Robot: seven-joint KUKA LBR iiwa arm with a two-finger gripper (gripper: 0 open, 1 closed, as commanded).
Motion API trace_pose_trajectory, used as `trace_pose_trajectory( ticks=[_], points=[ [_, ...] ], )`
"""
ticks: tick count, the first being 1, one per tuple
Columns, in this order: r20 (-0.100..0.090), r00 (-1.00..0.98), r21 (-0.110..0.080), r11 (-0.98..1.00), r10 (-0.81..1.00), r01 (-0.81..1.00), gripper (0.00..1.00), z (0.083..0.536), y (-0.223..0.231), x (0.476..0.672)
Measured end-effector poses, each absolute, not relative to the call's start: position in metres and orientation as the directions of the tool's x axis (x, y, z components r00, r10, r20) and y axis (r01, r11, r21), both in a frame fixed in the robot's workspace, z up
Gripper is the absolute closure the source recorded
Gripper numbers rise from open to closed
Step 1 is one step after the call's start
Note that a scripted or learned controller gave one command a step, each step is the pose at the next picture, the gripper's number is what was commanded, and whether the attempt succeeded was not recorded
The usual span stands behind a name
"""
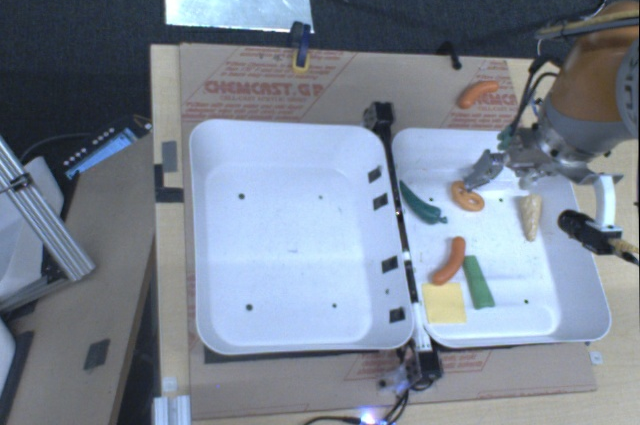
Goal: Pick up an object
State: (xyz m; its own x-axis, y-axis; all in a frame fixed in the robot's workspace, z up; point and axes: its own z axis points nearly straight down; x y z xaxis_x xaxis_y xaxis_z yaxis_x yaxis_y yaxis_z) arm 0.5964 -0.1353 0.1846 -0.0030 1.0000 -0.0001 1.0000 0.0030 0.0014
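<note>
1. Along the near edge of the right bin (590,308), a yellow square block (445,303) is seen close to the inner wall, with a green block (479,281) just beside it on the right.
2. Just beyond these, an orange sausage-shaped toy (449,260) lies tilted, its lower end near the yellow block; open floor is left to its right as far as the bin's right rim.
3. A dark green pepper-shaped toy (422,204) lies against the divider side, and a cream corn-shaped piece (529,216) is set well apart on the right.
4. An orange ring-shaped toy (467,199) rests near the bin's middle; the jaws (482,172) are placed just above it and appear spread, with nothing seen between them.
5. The left bin (215,243) is bounded by raised rims on all sides, its wide floor offering free room.
6. Farther back, on the tabletop (400,78) outside the bins, a second orange sausage toy (478,94) lies near the right bin's far rim.
</note>
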Motion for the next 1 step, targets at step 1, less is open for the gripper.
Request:
trace_pose_trajectory(
  ticks=[1],
  points=[
    [-0.003,-0.002,0.015,0.002,1.000,1.000,0.00,0.0996,-0.1106,0.6020]
  ],
)
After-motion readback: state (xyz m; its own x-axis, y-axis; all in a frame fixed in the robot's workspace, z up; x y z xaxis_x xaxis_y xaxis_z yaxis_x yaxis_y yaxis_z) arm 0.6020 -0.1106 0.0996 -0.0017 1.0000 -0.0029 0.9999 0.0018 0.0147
